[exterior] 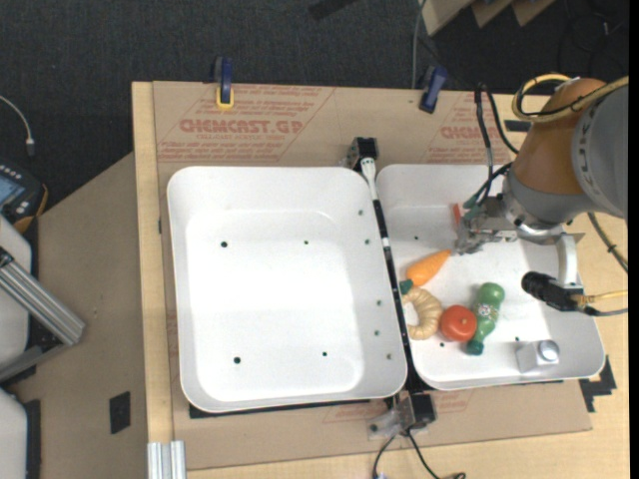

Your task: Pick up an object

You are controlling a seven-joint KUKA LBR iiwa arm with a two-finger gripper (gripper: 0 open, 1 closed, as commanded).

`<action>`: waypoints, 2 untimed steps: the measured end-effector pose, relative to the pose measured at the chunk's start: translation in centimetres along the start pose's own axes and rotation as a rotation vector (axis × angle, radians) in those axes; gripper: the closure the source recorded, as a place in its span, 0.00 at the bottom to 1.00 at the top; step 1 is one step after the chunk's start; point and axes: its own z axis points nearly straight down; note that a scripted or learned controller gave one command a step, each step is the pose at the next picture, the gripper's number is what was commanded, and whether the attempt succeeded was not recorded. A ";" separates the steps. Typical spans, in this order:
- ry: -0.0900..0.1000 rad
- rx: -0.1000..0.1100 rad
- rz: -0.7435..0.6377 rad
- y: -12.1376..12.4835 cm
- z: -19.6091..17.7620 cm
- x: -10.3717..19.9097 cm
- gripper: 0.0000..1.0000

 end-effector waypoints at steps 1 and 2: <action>0.000 0.008 0.007 -0.5 0.0 -0.4 0.00; 0.004 0.016 0.008 -5.5 1.1 3.7 0.00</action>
